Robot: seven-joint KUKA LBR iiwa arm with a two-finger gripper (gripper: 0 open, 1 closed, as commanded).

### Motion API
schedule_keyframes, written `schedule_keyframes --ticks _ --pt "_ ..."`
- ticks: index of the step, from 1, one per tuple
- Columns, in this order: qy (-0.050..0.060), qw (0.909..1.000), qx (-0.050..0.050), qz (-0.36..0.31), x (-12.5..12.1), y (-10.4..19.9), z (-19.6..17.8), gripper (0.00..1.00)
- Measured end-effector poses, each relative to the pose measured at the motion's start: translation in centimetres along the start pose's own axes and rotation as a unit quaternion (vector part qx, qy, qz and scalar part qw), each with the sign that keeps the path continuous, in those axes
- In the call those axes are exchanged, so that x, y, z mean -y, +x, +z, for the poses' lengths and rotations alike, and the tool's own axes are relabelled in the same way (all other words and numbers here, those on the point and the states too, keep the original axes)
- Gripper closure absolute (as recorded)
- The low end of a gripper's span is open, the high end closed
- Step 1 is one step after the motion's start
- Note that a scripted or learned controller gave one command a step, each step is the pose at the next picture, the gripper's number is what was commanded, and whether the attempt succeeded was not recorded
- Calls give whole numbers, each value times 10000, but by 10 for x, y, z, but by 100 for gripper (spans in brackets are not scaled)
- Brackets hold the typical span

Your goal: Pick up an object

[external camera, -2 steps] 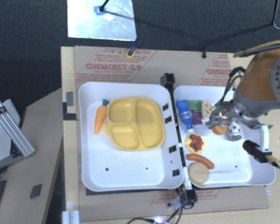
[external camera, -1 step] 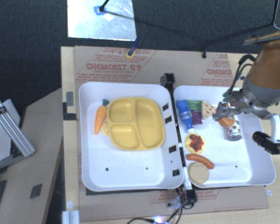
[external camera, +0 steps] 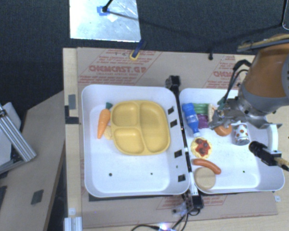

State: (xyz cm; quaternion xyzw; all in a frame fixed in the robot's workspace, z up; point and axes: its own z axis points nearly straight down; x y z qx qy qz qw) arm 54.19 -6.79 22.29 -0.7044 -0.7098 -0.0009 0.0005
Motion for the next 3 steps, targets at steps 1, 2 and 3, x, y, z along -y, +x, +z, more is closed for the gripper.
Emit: schedule_keyframes --ticks 1,2,3 --pt "6 10000 3 2 28 43 9 100" --pt "-2 10000 1 -6 42 89 -3 100" --pt "4 10000 8 34 50 77 9 100"
